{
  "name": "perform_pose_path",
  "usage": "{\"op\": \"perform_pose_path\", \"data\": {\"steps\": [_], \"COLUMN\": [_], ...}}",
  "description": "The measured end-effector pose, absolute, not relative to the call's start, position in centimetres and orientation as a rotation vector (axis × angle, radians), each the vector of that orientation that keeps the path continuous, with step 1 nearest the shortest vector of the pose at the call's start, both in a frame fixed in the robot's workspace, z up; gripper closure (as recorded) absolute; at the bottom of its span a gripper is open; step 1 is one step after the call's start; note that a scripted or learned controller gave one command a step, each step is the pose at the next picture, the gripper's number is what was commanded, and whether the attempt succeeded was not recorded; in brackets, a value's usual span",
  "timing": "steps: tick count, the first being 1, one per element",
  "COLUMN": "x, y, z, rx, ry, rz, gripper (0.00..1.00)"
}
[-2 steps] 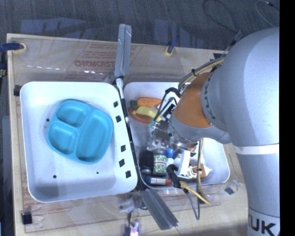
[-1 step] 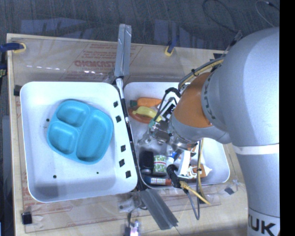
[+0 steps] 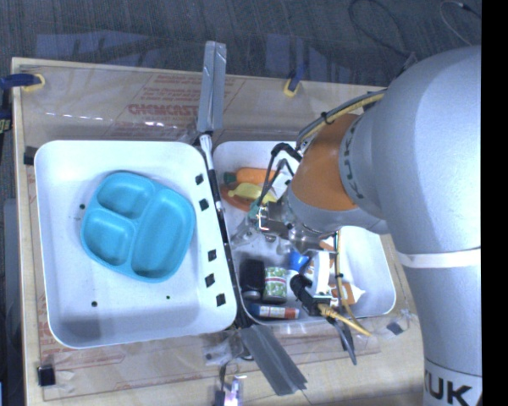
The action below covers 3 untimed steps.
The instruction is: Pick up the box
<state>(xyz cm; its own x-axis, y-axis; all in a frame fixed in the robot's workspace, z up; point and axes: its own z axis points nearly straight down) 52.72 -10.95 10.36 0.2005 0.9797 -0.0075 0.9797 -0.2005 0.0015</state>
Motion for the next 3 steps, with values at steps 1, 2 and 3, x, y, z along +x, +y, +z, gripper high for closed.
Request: {"op": "perform_pose_path", "data": {"steps": [1,2,3], "x": [56.21,56.2,56.2], "y": [-12.14,-12.02,-12.03], "z": [9.48,10.4,10.4], "rx": [2.238,2.235,2.235], "ry": [2.205,2.211,2.211], "rz": [-0.002,-0.004,-0.004], "gripper": [0.0,1.0,0.0]}}
